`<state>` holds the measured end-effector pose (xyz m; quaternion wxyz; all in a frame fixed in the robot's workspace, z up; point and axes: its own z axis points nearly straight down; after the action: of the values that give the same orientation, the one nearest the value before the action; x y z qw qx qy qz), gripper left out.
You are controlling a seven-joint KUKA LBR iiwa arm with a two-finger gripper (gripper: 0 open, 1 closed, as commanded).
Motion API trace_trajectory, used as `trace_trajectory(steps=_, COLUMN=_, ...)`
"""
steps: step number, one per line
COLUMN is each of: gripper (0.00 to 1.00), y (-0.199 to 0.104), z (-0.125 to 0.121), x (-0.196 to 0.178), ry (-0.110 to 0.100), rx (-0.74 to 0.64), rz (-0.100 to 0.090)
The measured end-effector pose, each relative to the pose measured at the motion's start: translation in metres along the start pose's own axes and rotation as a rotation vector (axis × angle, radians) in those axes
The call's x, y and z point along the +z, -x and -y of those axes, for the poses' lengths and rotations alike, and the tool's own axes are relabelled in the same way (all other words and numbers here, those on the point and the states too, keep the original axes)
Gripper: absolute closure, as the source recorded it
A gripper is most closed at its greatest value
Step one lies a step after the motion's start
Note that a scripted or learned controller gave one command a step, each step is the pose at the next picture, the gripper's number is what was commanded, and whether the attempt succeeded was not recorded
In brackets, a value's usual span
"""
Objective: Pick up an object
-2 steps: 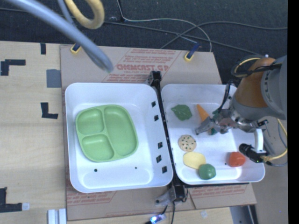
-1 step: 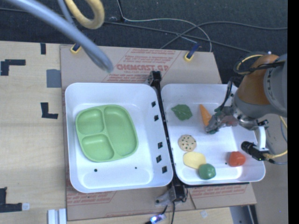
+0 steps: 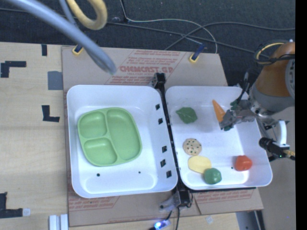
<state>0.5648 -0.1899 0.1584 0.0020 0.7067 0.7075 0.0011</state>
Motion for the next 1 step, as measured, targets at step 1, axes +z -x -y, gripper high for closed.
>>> trace_trajectory(steps=1, gripper=1.0, y=-0.0019, z=-0.0014, x=-0.0426, ry=-0.001, rx=-0.001, rz=0.0)
